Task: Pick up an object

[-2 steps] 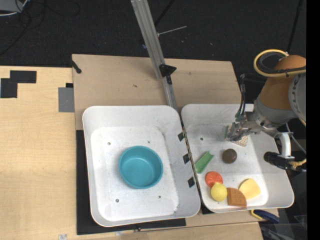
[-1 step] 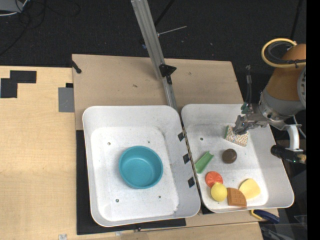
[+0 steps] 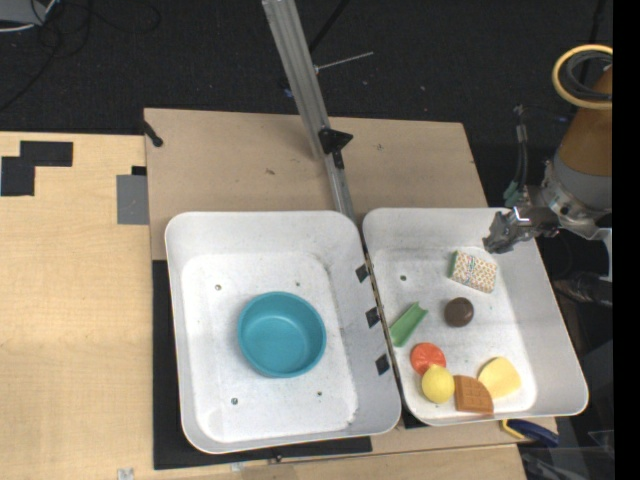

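Note:
The right bin [image 3: 400, 238] holds several small objects: a pale patterned block [image 3: 473, 270], a dark brown ball [image 3: 458, 312], a green piece [image 3: 407, 323], a red ball [image 3: 427, 356], a yellow ball [image 3: 437, 384], an orange-brown wedge [image 3: 473, 395] and a yellow block [image 3: 499, 377]. My gripper [image 3: 503, 232] hangs over the bin's back right corner, just above and to the right of the patterned block. Nothing is visible between its fingertips.
The left bin [image 3: 200, 238] holds a teal bowl [image 3: 282, 334]. A slanted metal rail [image 3: 305, 88] runs from the back down to the gap between the bins. The arm's grey body with its orange band [image 3: 590, 138] stands at the right.

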Controlling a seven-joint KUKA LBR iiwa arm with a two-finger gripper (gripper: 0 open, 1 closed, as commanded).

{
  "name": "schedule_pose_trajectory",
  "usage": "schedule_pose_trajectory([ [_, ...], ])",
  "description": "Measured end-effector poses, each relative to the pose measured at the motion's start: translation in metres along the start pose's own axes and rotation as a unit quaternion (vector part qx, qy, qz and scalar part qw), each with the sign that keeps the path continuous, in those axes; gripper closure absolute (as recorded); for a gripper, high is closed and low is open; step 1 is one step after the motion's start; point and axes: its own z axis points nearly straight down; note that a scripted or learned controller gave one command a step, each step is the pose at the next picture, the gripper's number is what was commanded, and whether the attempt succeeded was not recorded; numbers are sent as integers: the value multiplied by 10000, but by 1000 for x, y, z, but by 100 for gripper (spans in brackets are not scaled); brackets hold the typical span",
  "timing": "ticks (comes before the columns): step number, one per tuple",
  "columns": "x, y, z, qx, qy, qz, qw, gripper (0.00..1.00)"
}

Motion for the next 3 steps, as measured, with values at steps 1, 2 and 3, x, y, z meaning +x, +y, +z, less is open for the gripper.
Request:
schedule_pose_trajectory([
  [1,0,1,-34,9,2,1,10000,100],
  [2,49,4,-19,28,11,-17,10000,100],
  [3,102,4,-8,29,12,-17,10000,100],
])
